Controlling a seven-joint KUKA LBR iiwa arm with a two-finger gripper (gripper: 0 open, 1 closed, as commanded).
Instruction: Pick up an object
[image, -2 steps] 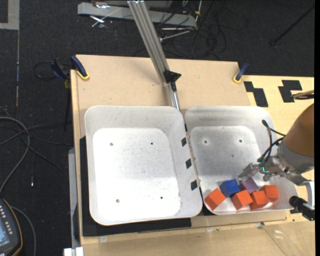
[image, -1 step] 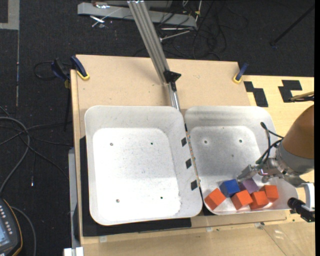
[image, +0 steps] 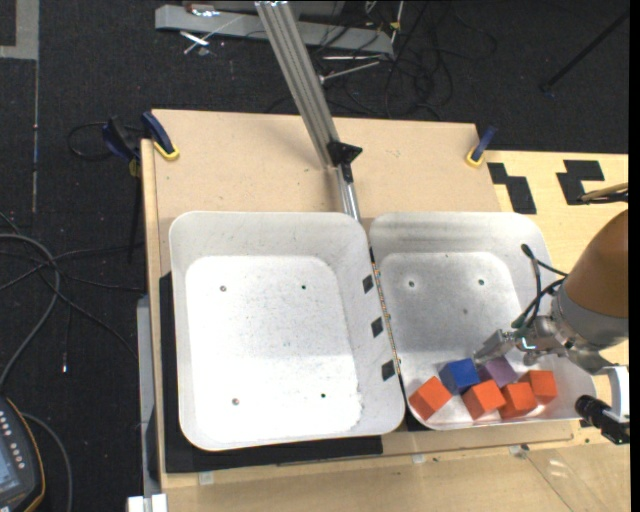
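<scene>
The tan wooden tabletop (image: 260, 160) carries 2 shallow white plastic bins side by side. The left white bin (image: 268, 325) holds nothing that can be made out beyond dark specks on its floor. The right white bin (image: 440, 265) holds every candidate for the pick, all crowded into its near corner, close to the front rim.

The grey arm with its orange band (image: 600, 285) reaches in from the right, and the gripper (image: 512, 343) hangs low over the back edge of that cluster. From the gripper, the blocks lie just toward the camera and slightly to the view's left: the small blue block (image: 460, 375) sits nearest, just beside and below the tip, and the small purple block (image: 499, 371) lies almost directly under it. Further forward sit 4 orange blocks: one (image: 431, 397) at the left end of the group, one (image: 485, 400) in the middle, one (image: 520, 399) touching it, and one (image: 542, 384) at the right end.

The blocks are near-cubes, so no long axis helps; they press together, leaving little room for fingers.

The gripper is small, blurred and tangled with cables, so whether it is clenched or released cannot be told, and nothing is seen held in it. The arm's upper part is cut off at the frame edge.
</scene>
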